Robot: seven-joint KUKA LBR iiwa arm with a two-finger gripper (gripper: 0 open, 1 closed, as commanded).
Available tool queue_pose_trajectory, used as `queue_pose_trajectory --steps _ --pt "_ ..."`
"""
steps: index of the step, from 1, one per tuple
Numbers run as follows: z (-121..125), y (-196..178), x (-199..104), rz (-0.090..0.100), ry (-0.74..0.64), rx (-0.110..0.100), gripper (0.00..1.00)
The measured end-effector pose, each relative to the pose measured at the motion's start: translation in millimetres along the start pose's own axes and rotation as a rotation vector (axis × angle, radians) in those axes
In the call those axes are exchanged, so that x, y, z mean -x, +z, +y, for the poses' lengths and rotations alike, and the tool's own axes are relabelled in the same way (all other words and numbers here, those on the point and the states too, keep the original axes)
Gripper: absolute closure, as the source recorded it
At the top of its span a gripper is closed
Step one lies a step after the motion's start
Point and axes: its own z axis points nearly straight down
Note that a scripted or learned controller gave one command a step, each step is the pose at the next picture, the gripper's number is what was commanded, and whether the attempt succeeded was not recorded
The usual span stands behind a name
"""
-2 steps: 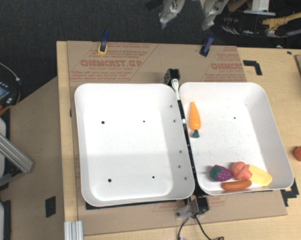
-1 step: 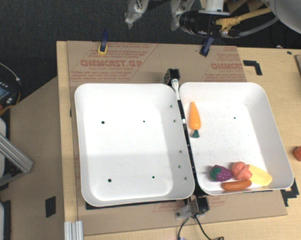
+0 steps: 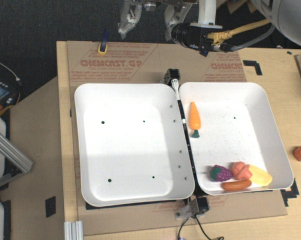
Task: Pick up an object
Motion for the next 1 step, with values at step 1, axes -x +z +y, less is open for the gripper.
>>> queue_pose_trajectory --steps 1 --pt "-21.6 0.2 1.2 -0.001 0.001 0.0 0.0"
